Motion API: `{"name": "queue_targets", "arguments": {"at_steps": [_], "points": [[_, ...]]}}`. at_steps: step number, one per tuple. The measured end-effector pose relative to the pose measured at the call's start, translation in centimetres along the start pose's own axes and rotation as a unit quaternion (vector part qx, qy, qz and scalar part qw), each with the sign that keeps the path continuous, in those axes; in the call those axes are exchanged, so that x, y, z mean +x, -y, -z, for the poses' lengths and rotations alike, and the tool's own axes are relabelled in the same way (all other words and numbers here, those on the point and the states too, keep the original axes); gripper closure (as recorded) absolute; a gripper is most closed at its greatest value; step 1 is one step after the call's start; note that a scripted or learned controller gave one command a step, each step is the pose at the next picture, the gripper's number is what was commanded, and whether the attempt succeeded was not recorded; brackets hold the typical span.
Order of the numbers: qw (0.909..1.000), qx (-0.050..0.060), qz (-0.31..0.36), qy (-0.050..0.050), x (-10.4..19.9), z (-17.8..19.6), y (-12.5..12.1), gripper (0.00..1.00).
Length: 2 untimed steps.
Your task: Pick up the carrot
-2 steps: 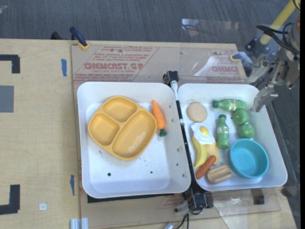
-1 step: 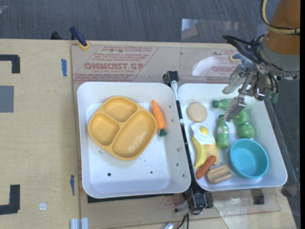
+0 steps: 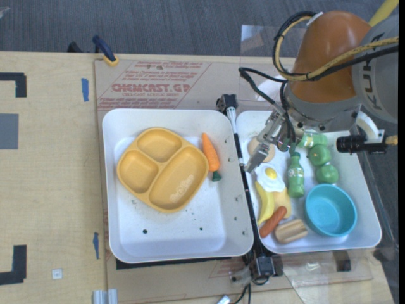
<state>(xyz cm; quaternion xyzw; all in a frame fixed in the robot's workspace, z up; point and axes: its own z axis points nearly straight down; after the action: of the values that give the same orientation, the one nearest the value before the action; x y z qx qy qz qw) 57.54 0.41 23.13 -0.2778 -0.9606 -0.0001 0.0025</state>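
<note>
Smooth tapered carrot (image 3: 211, 152) lies just right of the yellow sectioned plate (image 3: 162, 168); hand (image 3: 261, 149) released, grasping nothing.

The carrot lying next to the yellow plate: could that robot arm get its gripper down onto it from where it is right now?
Probably yes. The carrot lies bare on the left bin's floor, beside the yellow divided plate, with nothing over it. The gripper hangs over the right bin, so it need only cross the rims between.

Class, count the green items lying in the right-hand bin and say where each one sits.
3: a green bottle upright near the bin's middle, a green fruit just right of it, and another green fruit below that, above the blue bowl. The arm may hide more.
</note>
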Motion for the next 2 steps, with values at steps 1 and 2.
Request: {"name": "queue_targets", "arguments": {"at_steps": [1, 2], "points": [[0.9996, -0.001, -0.028, 0.001, -0.2, -4.9, -5.9, 0.0], [0.9998, -0.004, -0.019, 0.007, -0.5, -13.4, -11.5, 0.0]]}}
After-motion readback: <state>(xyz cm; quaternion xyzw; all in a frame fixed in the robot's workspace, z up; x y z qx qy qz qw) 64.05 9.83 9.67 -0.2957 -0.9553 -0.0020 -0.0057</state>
